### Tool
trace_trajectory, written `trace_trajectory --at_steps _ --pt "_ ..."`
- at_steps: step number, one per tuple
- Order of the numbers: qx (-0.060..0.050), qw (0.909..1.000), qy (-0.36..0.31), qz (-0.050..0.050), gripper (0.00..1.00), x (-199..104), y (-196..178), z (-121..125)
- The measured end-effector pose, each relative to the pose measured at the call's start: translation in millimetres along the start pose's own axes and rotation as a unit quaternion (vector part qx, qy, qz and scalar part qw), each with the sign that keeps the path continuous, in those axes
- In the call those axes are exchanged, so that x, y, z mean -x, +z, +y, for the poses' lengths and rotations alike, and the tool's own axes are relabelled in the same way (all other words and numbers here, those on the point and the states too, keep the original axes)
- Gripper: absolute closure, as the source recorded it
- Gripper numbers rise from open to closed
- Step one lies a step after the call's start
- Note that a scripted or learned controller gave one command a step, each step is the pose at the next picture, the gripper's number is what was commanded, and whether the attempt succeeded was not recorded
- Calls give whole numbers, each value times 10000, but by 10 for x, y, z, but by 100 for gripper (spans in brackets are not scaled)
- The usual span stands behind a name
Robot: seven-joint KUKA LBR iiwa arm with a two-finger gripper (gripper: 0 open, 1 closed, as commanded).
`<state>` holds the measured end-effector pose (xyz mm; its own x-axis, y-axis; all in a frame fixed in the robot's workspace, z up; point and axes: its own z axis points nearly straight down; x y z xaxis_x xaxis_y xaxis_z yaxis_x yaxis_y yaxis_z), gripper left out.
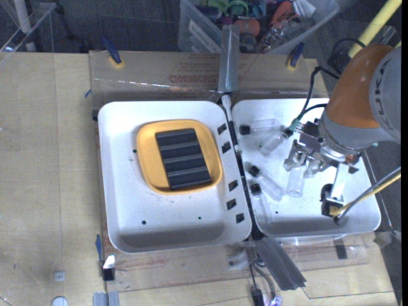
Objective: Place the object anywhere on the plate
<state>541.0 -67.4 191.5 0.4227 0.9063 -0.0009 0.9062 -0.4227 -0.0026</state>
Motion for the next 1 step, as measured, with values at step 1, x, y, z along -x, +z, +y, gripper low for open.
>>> trace_trajectory --at_steps 1 --pt "1 10000 -1 0 0 0 -1 1"
